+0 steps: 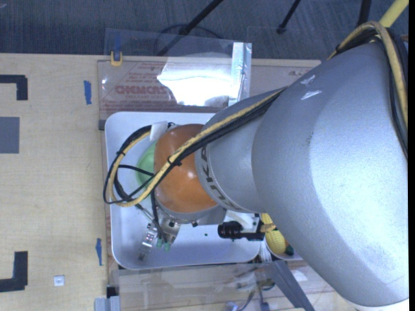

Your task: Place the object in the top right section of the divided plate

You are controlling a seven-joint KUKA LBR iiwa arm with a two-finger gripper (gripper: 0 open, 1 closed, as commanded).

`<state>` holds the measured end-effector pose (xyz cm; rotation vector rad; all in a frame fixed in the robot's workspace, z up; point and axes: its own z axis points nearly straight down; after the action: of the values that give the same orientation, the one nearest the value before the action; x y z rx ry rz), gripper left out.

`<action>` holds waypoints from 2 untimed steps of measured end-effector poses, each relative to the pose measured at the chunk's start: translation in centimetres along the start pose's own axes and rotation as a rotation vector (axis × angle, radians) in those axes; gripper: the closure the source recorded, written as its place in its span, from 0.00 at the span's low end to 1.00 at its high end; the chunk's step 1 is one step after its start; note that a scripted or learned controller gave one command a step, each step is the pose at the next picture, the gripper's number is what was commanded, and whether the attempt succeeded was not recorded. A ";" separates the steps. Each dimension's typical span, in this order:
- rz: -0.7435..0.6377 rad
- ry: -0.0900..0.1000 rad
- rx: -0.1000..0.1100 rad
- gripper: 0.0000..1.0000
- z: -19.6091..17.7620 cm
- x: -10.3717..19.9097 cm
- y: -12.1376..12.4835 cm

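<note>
While the arm (311, 167) covered most of the bin (123, 238), the gripper (152, 241) hung low inside it; grip state could not be told.

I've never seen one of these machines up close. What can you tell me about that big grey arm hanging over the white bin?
The arm is a thick, smooth grey cylinder, metal or hard plastic by its sheen, reaching in from the right and hiding much of the bin. An orange band rings it above the wrist. Yellow and black cables run along its top and loop off to the left. Its end effector points down near the bin's floor; whether it touches anything cannot be told.
</note>
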<state>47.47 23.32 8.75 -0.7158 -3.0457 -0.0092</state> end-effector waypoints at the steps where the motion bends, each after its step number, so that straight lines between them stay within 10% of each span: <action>1: 0.002 -0.013 -0.007 1.00 -1.1 -0.4 0.2; 2: -0.001 -0.006 -0.005 0.00 -1.0 0.0 0.3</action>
<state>47.63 23.55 9.70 -0.7151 -3.0527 -0.0147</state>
